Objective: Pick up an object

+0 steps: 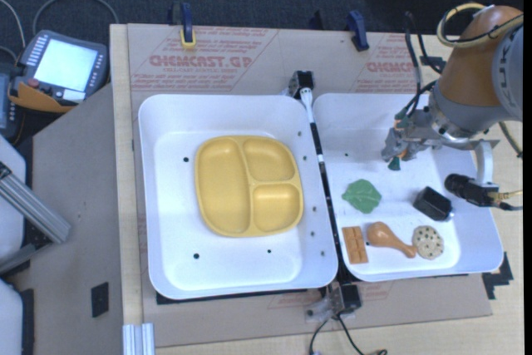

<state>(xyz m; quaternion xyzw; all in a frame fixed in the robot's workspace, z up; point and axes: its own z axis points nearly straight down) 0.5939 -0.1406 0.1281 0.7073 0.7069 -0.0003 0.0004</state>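
In the right bin (349,125) lie a green leaf-shaped piece (362,195), a black block (433,203), a tan drumstick-shaped toy (389,239), a speckled cookie (427,242) and an orange wafer (354,244). My gripper (396,155) hangs over the upper part of that bin, above and to the right of the green leaf, with its tips pointing down. I see nothing between its tips. The left bin (162,179) holds a yellow divided plate (248,184).
The grey arm with its orange band (474,71) reaches in from the right over the right bin's far corner. A black rail (316,154) runs between the two bins. A pendant with a lit screen (60,66) sits off the bench at the left.
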